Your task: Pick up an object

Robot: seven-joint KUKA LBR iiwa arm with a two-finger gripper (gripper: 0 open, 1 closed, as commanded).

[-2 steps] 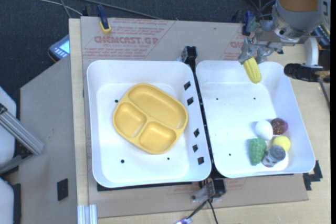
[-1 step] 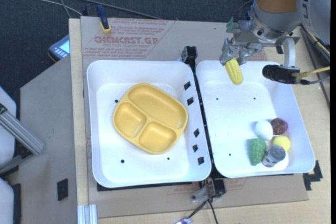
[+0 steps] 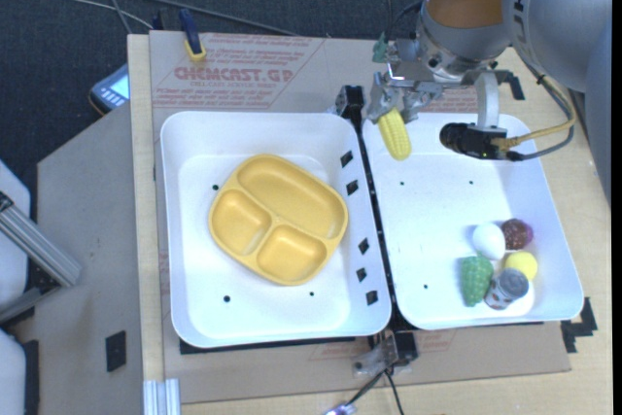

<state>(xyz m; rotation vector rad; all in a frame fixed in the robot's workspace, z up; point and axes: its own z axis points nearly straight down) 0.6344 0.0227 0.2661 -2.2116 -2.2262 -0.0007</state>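
My gripper [image 3: 394, 115] hangs over the far left corner of the right bin [image 3: 437, 306], shut on a yellow corn cob [image 3: 395, 135]. The cob hangs tilted below the fingers, just above the bin floor near the divider. In the near right corner of that bin lies a cluster: a white egg [image 3: 487, 238], a dark red ball [image 3: 517, 232], a yellow ball [image 3: 522, 264], a green knobbly piece [image 3: 475, 279] and a grey round can [image 3: 509, 287].
The left bin [image 3: 185, 209] holds a yellow divided plate [image 3: 277, 218] in its middle. A cardboard sheet [image 3: 243, 63] lies behind the bins. Cables run across the dark floor at the back. The middle of the right bin's floor is bare.
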